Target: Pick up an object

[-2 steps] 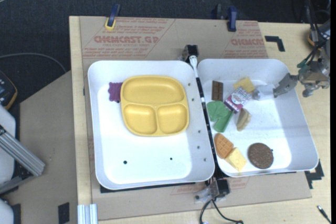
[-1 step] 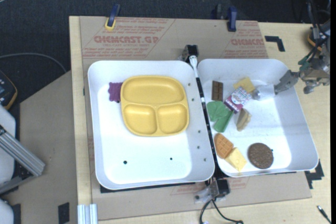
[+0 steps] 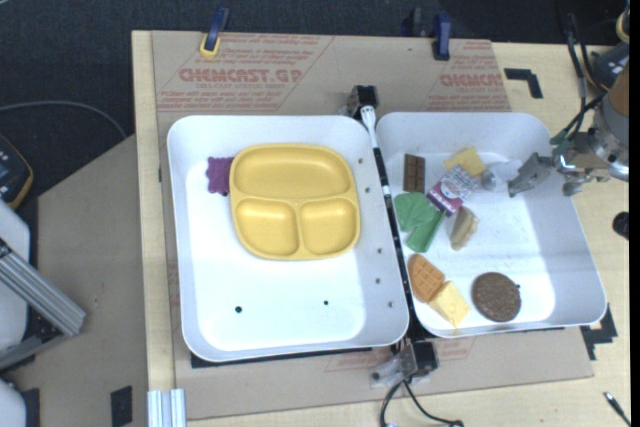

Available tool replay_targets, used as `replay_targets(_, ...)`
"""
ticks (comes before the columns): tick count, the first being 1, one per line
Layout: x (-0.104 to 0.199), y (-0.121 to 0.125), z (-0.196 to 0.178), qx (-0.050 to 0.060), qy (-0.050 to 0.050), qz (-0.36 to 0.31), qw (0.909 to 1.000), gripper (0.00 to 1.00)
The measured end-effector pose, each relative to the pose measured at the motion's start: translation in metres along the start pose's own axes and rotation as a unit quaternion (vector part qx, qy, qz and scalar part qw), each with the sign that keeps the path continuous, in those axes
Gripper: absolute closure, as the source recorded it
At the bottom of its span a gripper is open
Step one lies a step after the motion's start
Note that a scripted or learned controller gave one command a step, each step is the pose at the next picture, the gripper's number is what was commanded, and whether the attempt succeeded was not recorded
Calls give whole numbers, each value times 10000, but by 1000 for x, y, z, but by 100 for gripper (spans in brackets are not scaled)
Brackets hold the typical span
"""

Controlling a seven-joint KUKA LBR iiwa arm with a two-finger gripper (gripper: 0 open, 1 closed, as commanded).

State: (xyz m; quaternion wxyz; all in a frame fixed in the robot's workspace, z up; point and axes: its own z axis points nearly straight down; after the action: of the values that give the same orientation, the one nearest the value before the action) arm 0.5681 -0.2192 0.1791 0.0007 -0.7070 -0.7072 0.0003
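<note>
Yellow piece beside end effector, seemingly apart

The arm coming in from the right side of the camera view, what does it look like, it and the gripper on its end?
Little of the arm can be seen at the right edge: a pale grey, rounded metal body with a hint of orange at its upper edge. Dark cables loop down beside it. The gripper is a small grey metal piece with angular, dull fingers, reaching over the right white bin.
</note>
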Motion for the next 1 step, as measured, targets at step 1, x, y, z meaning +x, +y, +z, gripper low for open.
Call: replay_targets(1,3,-1,60,4,3,0,10000,0)
